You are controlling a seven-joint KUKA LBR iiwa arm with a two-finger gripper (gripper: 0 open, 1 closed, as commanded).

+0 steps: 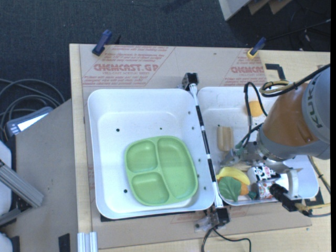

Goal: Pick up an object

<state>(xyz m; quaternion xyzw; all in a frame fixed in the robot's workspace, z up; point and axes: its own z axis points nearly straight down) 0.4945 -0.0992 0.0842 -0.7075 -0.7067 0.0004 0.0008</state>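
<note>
Green leafy toy [229,188] and yellow banana-like piece [234,174] lie at right bin's [220,101] near edge. Gripper [252,159] low just beside them; finger state cannot tell. Wooden block [225,138] behind. Nothing lifted; pick outstanding.

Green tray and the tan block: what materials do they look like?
Green tray: likely molded plastic, smooth with a soft sheen, three rounded compartments formed in one piece. Tan block: possibly wood, matte and pale brown, though too small to be sure.
</note>
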